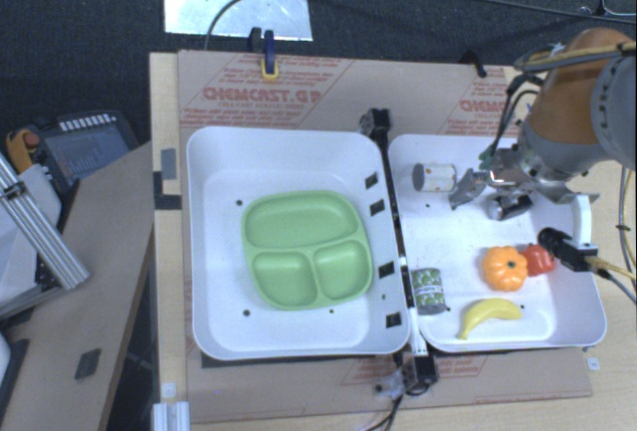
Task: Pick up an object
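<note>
The gripper (488, 192) hangs over the upper part of the right bin (587, 320), its two metal fingers spread apart with nothing between them. Just beyond the left fingertip, nearly touching it, a small white cylinder (433, 177) lies on its side. Below the gripper, nearer the bin's front, sits a round, ribbed orange toy pumpkin (505, 267), and a small red piece (538, 260) touches the pumpkin's right side. In front of the pumpkin lies a smooth, curved yellow toy banana (488, 316). Left of the banana, against the bin's left wall, a short can with a speckled green label (427, 290) lies on its side. Across that wall, the left bin (214, 220) holds a glossy pale-green plastic plate with three compartments (304, 249).
</note>
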Robot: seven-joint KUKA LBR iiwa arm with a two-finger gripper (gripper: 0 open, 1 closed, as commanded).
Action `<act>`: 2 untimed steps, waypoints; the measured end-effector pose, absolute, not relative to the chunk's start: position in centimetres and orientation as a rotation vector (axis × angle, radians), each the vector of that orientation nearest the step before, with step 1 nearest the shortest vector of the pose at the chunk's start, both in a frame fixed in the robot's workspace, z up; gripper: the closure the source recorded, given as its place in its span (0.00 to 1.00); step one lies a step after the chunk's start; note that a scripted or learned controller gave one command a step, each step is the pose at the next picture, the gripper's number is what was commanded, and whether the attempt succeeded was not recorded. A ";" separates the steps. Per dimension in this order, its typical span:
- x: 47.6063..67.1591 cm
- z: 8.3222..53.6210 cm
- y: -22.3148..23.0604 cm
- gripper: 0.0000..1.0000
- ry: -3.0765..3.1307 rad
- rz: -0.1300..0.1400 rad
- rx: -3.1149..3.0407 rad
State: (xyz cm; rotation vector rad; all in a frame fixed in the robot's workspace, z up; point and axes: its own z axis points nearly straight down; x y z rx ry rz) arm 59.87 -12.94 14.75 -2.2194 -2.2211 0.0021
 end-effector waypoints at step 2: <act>60.0 8.5 -12.7 0.00 -2.224 -0.002 -2.221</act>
